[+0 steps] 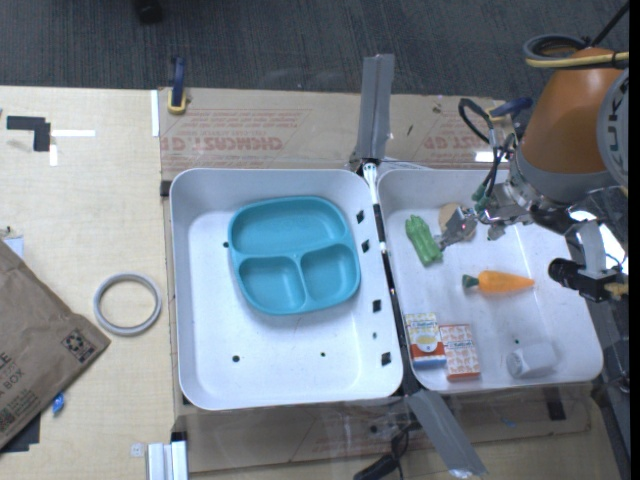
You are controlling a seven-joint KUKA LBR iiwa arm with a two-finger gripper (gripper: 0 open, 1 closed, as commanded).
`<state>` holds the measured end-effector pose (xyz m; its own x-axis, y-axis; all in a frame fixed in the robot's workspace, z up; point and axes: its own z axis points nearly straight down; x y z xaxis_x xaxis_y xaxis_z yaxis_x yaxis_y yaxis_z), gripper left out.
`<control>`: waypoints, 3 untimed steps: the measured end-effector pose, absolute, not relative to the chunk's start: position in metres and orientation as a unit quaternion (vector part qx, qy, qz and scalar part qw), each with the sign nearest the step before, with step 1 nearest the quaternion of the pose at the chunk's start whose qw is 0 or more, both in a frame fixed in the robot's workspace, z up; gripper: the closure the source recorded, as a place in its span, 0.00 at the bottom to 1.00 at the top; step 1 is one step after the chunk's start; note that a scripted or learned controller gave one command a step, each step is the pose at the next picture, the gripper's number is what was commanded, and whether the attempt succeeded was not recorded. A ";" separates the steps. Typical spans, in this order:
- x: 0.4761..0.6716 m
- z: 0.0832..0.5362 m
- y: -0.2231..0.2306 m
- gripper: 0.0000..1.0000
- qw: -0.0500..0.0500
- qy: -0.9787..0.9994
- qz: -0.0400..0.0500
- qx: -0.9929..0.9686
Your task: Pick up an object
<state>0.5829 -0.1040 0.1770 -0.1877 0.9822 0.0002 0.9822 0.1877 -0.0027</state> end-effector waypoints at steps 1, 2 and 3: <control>0.603 0.092 -0.103 0.00 0.000 -0.739 0.000 -0.674; 0.580 0.210 -0.089 0.00 0.000 -0.756 0.000 -0.654; 0.617 0.103 -0.119 0.00 0.000 -0.830 0.000 -0.558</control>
